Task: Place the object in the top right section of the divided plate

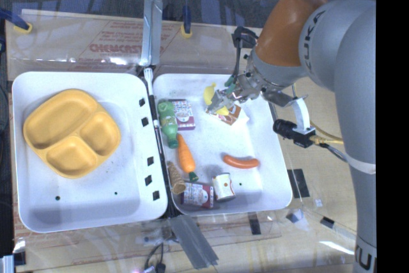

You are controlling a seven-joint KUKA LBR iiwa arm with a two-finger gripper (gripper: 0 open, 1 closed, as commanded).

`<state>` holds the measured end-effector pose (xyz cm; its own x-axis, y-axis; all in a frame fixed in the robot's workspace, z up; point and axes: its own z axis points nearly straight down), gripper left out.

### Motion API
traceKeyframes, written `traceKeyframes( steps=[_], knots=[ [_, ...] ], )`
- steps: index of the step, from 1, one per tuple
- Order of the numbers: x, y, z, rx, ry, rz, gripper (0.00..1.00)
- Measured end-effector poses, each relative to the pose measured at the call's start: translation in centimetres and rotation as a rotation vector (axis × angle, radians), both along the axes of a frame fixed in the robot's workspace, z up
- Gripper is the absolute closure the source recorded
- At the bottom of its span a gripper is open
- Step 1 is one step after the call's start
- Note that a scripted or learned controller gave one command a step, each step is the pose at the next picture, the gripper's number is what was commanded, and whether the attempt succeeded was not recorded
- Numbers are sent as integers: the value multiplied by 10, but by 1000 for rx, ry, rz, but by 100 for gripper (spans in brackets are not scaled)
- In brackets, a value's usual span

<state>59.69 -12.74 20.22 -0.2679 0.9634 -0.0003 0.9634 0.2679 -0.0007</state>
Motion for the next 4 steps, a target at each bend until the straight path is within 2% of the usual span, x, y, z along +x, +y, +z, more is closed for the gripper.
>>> traceKeyframes(
  steps=[1, 2, 3, 4],
  knots=[
    [0, 0, 0, 0, 0, 0, 0],
    [54, -9, 169, -1, -3, 323, 0],
    [60, -81, 242, -1, -2, 412, 0],
    [59, -81, 241, 1, 1, 587, 0]
  ],
)
